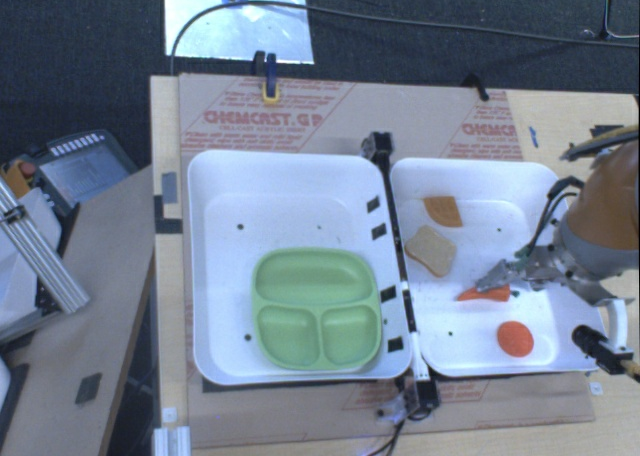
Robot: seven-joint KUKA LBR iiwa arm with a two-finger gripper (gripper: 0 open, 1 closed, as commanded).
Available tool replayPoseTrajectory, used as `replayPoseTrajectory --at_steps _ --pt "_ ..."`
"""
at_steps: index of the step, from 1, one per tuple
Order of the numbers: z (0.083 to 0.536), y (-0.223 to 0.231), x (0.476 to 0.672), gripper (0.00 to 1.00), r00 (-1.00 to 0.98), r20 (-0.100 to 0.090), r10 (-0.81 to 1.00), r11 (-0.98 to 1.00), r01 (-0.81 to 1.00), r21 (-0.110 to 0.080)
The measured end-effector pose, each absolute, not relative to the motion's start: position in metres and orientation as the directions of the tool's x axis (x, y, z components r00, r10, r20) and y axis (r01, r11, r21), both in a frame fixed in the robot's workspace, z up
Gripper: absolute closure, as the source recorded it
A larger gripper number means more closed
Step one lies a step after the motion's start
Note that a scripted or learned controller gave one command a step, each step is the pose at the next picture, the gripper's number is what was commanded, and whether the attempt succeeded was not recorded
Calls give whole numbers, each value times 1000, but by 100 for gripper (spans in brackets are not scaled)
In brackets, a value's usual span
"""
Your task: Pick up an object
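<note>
A robotics lab is showing here: cables (430,22) are trailing over dark carpet (80,34), cardboard (340,109) is lining the table.

The right bin (470,176) has lots of bare white floor along its back wall. In the middle, a bread slice (431,251), a tan piece (443,211), a carrot (484,294) and an orange ball (516,338) take up room. A green tray (317,306) covers the left bin's (230,204) front half.

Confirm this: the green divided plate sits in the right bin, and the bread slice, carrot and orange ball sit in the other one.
Wrong on the bins. The camera view shows the green divided plate in the left bin; the bread slice, carrot and orange ball sit in the right bin.
</note>
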State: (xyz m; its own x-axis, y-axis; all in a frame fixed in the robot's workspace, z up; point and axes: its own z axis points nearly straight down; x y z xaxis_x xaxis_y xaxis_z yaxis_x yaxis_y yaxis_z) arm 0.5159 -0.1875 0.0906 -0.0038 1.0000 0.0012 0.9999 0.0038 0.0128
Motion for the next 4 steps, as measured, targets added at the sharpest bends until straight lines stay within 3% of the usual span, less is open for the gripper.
replayPoseTrajectory --at_steps 1,2,3,4 --pt "105 -188 520 100 -4 -2 1000 4 1000 24" --pt "151 -182 518 100 -5 -2 1000 5 1000 6" --pt "211 -179 512 100 -5 -2 1000 5 1000 8" --pt "240 -180 513 100 -5 -2 1000 5 1000 5"
